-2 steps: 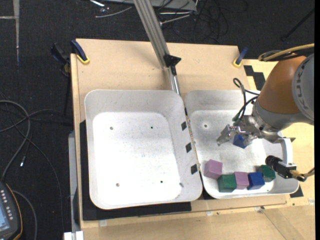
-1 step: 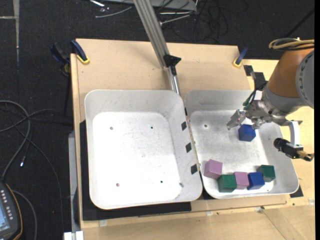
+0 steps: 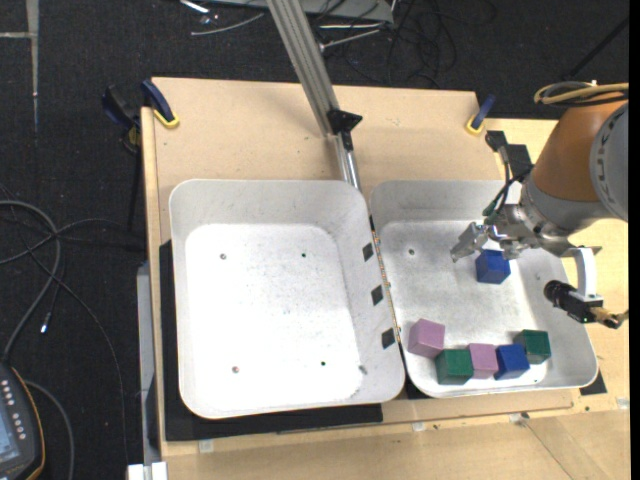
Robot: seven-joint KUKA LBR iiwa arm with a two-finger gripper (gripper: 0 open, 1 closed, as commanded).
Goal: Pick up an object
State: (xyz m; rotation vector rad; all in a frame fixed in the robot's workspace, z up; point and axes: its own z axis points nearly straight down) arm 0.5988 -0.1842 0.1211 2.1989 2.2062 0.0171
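Wooden bench (image 3: 260,138) on dark floor, two white bins (image 3: 270,298). My gripper (image 3: 487,245) sits spread above a blue cube (image 3: 492,267), small, matte, not pinched.

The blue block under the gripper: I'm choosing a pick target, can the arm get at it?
Probably yes: the blue block sits apart from the other blocks, directly beside the gripper, nothing covering it.

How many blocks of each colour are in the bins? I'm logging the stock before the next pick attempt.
Blue blocks: 2, one under the hand, one in the near row.
Green blocks: 2.
Purple blocks: 2.
Total: 6, all in the right bin.
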